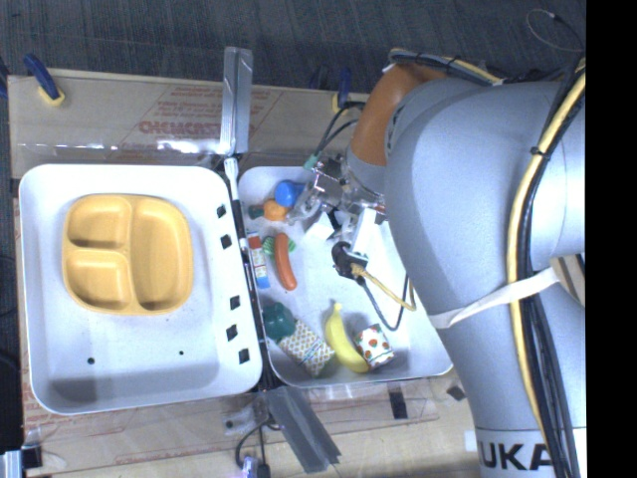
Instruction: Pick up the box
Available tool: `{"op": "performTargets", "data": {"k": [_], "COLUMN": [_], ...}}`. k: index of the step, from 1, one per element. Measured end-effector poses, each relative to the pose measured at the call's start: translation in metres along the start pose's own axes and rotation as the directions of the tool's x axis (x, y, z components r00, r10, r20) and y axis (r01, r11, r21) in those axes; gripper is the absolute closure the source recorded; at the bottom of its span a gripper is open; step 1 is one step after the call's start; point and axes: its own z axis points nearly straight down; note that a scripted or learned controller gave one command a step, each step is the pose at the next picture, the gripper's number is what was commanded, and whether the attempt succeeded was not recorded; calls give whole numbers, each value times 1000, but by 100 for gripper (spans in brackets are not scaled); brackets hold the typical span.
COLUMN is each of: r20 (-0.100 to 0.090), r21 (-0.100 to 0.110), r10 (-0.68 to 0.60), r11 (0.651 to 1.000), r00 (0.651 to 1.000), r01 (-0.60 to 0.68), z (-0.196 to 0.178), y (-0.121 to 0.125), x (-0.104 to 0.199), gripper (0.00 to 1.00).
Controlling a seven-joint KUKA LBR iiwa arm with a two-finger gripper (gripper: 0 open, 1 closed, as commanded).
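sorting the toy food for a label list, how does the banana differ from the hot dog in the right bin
The banana is yellow and curved; the hot dog is orange-red and nearly straight. The banana looks thicker and lies near the front edge of the right bin, next to a small dotted cup; the hot dog lies further back by the bin's left wall, beside a narrow box. Both are elongated, lie flat and sit apart from the pincer.

Yellow tray (127, 253), yellow banana (343, 341), blue ball (289, 193), white bins (129, 376).
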Motion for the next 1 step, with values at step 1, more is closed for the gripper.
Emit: {"op": "performTargets", "data": {"k": [1], "r20": [8], "r21": [21], "r10": [116], "r11": [993], "r00": [993], "r01": [-116], "z": [0], "y": [5], "x": [5], "gripper": [0]}}
